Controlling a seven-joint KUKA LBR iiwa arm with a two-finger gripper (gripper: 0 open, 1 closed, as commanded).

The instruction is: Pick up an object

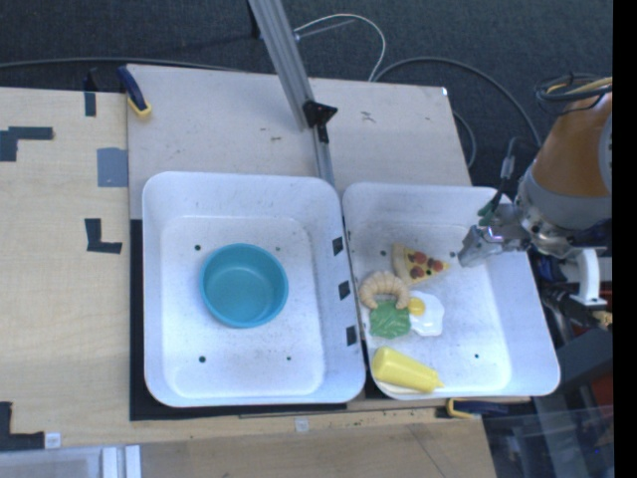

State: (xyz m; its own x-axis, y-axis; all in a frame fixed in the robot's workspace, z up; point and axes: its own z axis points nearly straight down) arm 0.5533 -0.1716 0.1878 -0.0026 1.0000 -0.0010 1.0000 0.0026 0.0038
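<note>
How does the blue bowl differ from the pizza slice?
The bowl is round, plain blue and sits alone in the left bin; the pizza slice is a smaller, flat wedge, yellow with red spots, among other toy foods in the right bin, near the claw. Both lie ungrasped.

A pale wooden table (pixel 60 297) with dark tape marks (pixel 97 235) adjoins a lighter grey board (pixel 229 118) on which two shallow white bins (pixel 159 297) sit side by side above a black mat (pixel 136 317). Behind lies dark blue-grey carpeted floor (pixel 119 13), crossed by thin white and black cables (pixel 348 23). A slanted grey metal post (pixel 284 53) rises from the board's centre, and a blue-and-yellow clamp (pixel 133 92) grips its far left corner.
</note>
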